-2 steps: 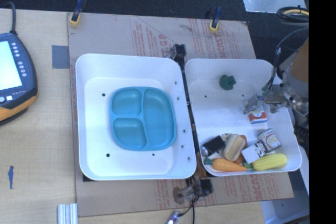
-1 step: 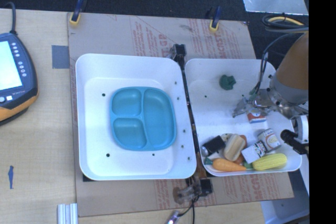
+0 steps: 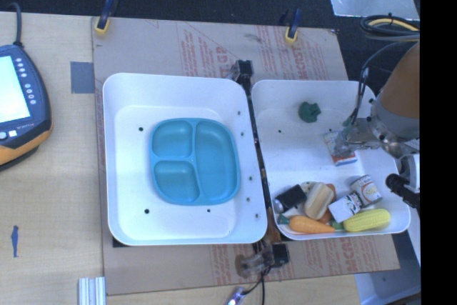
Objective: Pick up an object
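Camera view from above has my two-finger gripper [image 3: 344, 146] low over the right white shallow bin [image 3: 285, 100], at a small clear packet with a red and blue label [image 3: 343, 153]; whether my fingers are spread or pinching, I cannot tell. A dark green lump [image 3: 309, 111] lies apart. The left white bin [image 3: 121, 153] carries a blue divided plastic plate [image 3: 194, 161].

The right bin [image 3: 285, 100] has open floor through its middle and far-left part. A green lump [image 3: 309, 111] sits alone near the far wall. Its near edge is crowded: carrot [image 3: 311, 225], corn cob [image 3: 367, 220], can [image 3: 366, 189], black block [image 3: 290, 197], touching or just beside each other.
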`<state>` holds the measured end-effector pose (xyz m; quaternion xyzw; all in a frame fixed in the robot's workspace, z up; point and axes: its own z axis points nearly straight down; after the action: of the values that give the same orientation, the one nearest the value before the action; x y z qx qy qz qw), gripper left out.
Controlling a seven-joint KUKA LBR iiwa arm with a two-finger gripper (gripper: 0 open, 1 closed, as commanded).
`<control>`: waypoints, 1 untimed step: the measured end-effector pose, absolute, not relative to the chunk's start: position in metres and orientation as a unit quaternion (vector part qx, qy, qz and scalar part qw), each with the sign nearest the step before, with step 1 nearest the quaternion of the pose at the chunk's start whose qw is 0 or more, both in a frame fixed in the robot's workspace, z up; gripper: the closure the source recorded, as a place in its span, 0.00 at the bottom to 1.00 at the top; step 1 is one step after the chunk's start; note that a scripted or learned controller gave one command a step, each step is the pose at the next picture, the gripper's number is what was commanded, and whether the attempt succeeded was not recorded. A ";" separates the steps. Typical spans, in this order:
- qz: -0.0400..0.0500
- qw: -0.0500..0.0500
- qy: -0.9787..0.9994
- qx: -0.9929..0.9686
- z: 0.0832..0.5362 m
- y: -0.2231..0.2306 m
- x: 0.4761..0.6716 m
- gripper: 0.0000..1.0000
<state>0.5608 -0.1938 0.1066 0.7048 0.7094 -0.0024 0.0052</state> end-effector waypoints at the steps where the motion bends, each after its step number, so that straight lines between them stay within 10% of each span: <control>1: -0.003 0.005 0.710 0.705 0.106 -0.194 0.561 0.00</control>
<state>0.5607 -0.1936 0.1064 0.7045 0.7096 -0.0025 0.0051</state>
